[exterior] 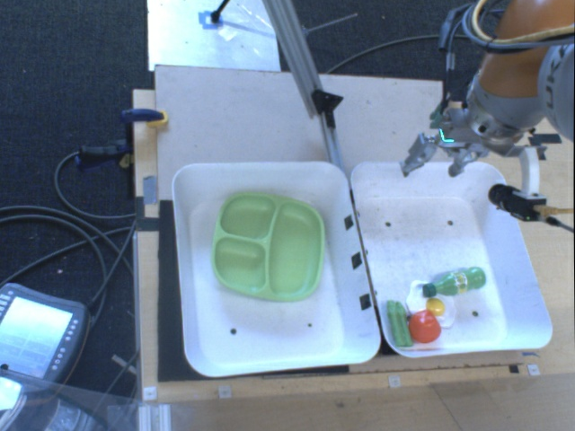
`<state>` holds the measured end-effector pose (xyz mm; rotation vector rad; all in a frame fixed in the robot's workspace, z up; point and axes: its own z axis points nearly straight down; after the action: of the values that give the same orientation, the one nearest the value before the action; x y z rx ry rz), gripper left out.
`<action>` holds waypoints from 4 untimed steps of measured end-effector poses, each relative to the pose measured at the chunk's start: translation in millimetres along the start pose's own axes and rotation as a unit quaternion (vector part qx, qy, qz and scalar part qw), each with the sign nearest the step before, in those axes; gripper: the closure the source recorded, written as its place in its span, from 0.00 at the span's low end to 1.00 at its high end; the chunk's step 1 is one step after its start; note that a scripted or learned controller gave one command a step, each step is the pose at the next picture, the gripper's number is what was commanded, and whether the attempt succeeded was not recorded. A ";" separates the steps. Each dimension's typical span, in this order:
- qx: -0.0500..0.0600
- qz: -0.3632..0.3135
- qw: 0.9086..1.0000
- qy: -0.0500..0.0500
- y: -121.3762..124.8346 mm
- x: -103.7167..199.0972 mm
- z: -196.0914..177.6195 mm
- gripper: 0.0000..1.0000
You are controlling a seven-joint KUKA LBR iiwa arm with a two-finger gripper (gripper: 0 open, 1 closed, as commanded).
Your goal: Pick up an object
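With its fingers spread and holding nothing, the gripper (440, 155) hangs at the right bin's (530, 268) upper rim, well apart from the glossy green bottle (456, 282), round red tomato (424, 328) and fried egg (435, 309) crowded lower right, where smooth, rounded shapes touching one another could well slip or be nudged aside.

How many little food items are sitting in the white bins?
4, all bunched in the near corner of the right bin: a green bottle, a fried egg, a tomato and a green pod. More may be hidden beneath.
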<state>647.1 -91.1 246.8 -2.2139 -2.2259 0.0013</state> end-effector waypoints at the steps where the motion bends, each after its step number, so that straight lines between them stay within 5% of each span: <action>1: -0.002 0.000 1.000 0.000 0.7 0.0 -2.1 0.00; 4: 0.000 0.002 1.000 0.000 -1.8 -3.3 154.7 0.00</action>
<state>645.1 -94.3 92.1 -2.2193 -2.2207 0.0033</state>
